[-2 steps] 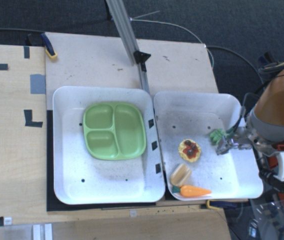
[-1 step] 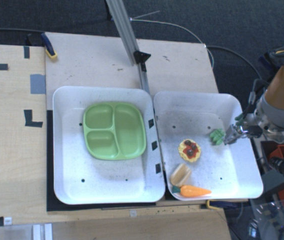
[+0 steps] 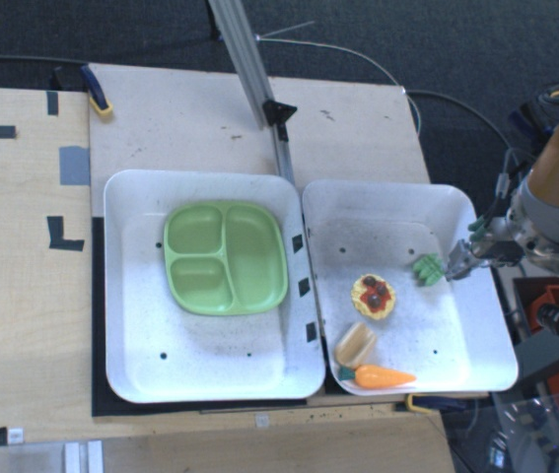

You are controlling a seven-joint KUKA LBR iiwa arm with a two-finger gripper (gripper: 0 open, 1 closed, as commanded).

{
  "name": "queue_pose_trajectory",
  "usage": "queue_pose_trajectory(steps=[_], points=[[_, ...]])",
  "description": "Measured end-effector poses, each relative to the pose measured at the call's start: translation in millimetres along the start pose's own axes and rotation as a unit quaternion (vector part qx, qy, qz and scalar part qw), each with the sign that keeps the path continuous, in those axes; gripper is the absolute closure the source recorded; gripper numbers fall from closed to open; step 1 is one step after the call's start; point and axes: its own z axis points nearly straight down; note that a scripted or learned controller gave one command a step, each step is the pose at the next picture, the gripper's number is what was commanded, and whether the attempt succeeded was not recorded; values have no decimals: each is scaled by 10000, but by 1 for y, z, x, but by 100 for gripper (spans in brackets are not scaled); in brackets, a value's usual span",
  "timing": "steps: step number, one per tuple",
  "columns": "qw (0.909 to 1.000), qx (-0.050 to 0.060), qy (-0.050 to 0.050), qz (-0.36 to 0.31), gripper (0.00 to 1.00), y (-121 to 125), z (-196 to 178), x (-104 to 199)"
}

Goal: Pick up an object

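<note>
In the right bin (image 3: 456, 205) lie a green toy vegetable (image 3: 427, 269), a small round tart with red topping (image 3: 374, 297), a tan bread roll (image 3: 355, 344) and an orange carrot (image 3: 384, 376). My gripper (image 3: 459, 262) hangs over the bin's right side, its fingertips just right of the green toy vegetable and close to it. Nothing shows between the fingers.
The left bin (image 3: 131, 294) holds a green divided plate (image 3: 226, 257). A grey metal pole (image 3: 249, 52) slants in from the top, ending near the seam between the bins. Cables run along the bench's right side.
</note>
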Motion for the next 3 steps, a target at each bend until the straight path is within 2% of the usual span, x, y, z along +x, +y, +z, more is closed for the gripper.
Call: queue_pose_trajectory(steps=[2,3], points=[[10000,2,8,-27,100,40,-11,90],[10000,3,10,-30,100,73,-12,140]])
